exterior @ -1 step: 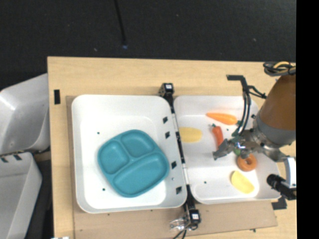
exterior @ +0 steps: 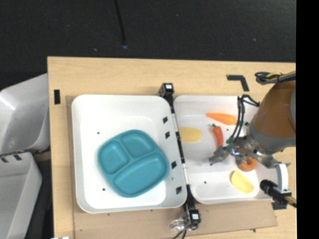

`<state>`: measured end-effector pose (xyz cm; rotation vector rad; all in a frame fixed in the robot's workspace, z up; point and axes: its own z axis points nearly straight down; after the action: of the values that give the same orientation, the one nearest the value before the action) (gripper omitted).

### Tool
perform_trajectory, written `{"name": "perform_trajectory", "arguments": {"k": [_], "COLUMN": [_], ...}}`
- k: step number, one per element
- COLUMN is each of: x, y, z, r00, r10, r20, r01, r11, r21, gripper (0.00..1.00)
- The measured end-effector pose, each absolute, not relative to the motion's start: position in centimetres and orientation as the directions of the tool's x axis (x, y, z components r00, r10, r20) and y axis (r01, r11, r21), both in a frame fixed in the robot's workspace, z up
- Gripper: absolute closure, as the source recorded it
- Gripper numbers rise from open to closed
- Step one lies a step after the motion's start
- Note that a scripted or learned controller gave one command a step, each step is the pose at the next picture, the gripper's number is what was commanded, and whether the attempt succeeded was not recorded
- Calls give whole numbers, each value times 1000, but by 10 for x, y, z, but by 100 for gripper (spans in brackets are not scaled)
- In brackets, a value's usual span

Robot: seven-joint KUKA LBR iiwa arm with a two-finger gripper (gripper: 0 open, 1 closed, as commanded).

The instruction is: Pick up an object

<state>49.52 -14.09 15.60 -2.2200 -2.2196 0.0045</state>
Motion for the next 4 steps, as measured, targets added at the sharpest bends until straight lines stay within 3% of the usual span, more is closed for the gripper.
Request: {"name": "perform_trajectory", "arguments": {"k": [1, 2, 4], "x": [495, 496, 495], "y": [-142, -143, -139], "z": [103, 117, 221], "r00": [1, 7, -3], "r10": [1000, 1000, 1000], "r20": [0, -1, -2], "r01": [1000, 1000, 1000], "r11": [-1, -7, 3], "r21": [-3, 2, 8], "gripper": [0, 100, 100]}}
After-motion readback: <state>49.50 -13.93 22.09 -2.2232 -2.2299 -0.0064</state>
